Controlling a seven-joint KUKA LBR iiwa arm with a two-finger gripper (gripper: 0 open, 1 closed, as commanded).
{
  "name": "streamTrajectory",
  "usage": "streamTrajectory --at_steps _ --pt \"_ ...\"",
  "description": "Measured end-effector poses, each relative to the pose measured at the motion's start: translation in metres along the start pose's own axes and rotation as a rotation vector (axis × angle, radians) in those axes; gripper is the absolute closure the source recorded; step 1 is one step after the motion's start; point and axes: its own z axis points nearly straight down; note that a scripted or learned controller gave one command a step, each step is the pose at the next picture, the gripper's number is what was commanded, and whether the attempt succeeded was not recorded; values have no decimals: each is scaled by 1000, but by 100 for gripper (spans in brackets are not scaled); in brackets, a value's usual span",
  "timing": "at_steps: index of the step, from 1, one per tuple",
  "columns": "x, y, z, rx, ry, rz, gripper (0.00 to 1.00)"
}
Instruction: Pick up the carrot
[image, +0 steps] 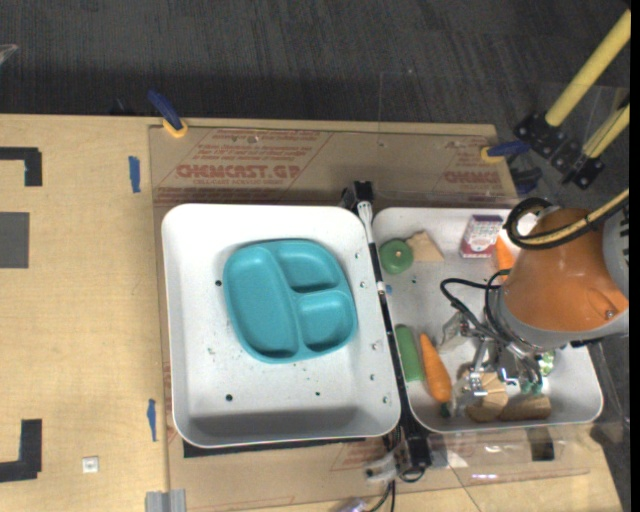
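Note:
The orange carrot (434, 367) lies lengthwise near the left wall of the right bin (583, 400), its tip pointing toward the front. My gripper (497, 377) hangs low in the same bin, just right of the carrot and apart from it. It sits over a tan wooden block (512, 406) at the bin's front. The orange wrist band and cables hide much of the gripper from above.
A green pod-shaped toy (408, 351) lies against the carrot's left side. At the back of the right bin are a green round piece (397, 256), a tan wedge (426, 246) and a small pink box (482, 236). The left bin (190, 330) holds a teal divided plate (290, 297).

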Motion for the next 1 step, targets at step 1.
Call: streamTrajectory --at_steps 1 --pt "4 -2 2 3 11 383 0"
